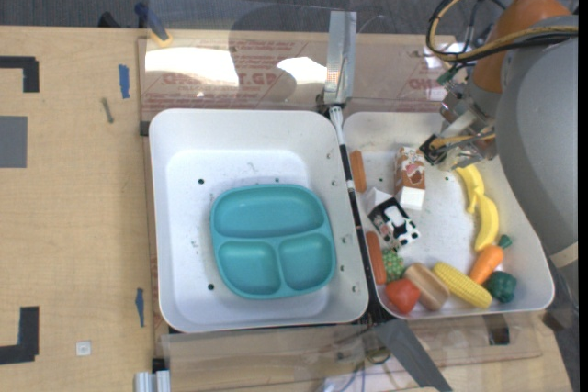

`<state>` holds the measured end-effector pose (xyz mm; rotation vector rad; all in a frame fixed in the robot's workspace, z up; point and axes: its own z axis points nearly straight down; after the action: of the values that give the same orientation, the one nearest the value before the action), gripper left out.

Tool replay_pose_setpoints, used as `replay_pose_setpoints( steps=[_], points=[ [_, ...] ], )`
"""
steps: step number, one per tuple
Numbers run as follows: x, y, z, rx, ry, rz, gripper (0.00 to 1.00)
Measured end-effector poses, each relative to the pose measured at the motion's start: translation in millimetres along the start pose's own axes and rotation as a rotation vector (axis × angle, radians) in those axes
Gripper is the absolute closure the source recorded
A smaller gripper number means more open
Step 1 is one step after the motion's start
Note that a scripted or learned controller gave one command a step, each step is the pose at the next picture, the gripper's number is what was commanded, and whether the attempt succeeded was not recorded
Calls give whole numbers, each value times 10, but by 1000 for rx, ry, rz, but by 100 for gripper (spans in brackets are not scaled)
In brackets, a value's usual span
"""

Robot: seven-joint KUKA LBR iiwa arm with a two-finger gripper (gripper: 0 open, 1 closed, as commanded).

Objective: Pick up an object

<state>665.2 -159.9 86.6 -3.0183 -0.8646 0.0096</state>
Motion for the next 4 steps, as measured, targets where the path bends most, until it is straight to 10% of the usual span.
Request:
replay_pose_setpoints(
  steps=[1,2,3,4],
  points=[
    [48,-271,-684,-3,5,232,100],
    [-133,-796,-10,-6,9,332,100],
    [322,-584,-6,-6,10,320,100],
    [-438,-881,-12,-1,8,336,100]
  ],
)
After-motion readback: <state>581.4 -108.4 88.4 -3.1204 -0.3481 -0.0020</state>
